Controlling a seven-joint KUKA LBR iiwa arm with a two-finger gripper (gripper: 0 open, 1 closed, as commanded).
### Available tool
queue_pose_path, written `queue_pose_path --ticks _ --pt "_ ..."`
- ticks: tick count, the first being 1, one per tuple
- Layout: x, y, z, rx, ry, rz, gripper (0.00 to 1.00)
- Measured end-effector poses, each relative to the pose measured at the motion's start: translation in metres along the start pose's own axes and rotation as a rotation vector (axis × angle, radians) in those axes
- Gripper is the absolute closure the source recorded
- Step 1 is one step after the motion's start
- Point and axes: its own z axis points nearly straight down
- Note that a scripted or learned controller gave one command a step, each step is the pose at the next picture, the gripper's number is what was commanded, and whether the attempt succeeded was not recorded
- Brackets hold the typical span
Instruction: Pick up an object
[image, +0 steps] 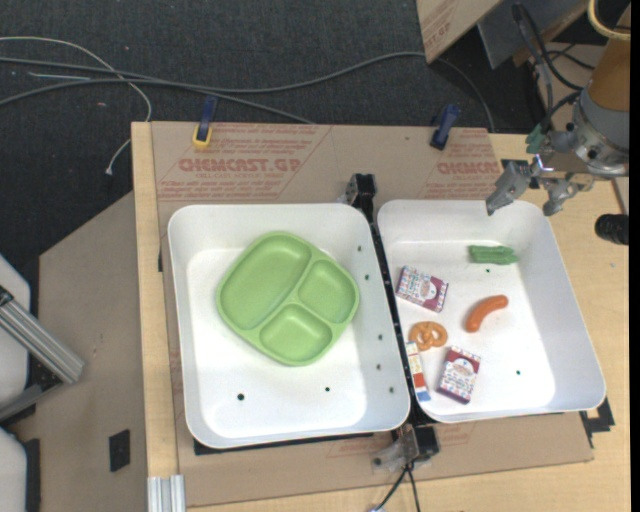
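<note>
Camera view: both bins are being looked down on at a slant, with the arm (605, 95) reaching in from the right.
Left bin (200, 385): a green divided plate (288, 297) is being carried near its middle, well apart from the gripper.
Right bin (570, 350): several small things are being held here, spread from the far wall to the near left part.
Gripper (528, 190): it is being held over the far rim of the right bin, fingers spread apart, with nothing being gripped between them.
Green piece (492, 255): judged the likeliest thing to be picked, it is lying just toward the near side of the fingers, slightly left of them, with its long axis running left to right across the bin.
Orange sausage (486, 312): it is lying nearer still to the camera, tilted, near the green piece but apart from it.
Cartons and pretzel: two small printed cartons (421, 288) (459, 375) and a pretzel (428, 334) are being kept toward the bin's left side, further from the fingers.
Coming move: a short descent toward the near side is being called for, as judged, with the fingers closing across the green piece's short width.
</note>
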Motion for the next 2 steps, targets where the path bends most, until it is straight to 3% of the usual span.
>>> queue_pose_path --ticks 1,2 --pt "0.0 0.001 -0.004 -0.007 -0.001 -0.001 0.0" --pt "-0.007 0.003 0.052 -0.006 -0.001 -0.001 0.0"
